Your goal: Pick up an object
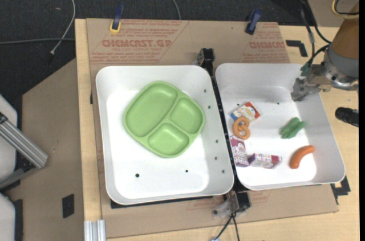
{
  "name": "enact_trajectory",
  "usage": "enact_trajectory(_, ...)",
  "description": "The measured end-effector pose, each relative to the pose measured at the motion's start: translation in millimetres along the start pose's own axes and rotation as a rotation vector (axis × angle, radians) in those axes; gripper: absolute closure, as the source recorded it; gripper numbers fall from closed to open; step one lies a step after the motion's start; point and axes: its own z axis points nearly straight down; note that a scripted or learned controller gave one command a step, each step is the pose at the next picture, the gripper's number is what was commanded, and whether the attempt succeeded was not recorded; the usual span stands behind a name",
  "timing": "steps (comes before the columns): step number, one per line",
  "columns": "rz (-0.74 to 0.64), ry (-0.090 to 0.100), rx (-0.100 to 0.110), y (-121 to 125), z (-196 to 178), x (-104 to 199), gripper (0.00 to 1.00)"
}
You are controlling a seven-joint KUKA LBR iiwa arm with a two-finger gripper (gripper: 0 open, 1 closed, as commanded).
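The objects lie left of and below the fingers (302, 89) in the right bin (268, 76): a glossy orange sausage (301, 156), a green pod (292, 127), a looped pretzel (242, 129) and crinkled packets (258, 159). We cannot tell the fingers' state. The cardboard (137, 40) reads "CHEMCAST GP".

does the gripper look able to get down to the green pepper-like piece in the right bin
Probably yes. The gripper sits over the right white bin, and the small green pepper-like piece lies apart from the orange sausage-shaped piece, with nothing over it.
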Motion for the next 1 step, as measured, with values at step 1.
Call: enact_trajectory(1,-0.002,0.001,0.0,-0.5,-56.0,9.7,1.0)
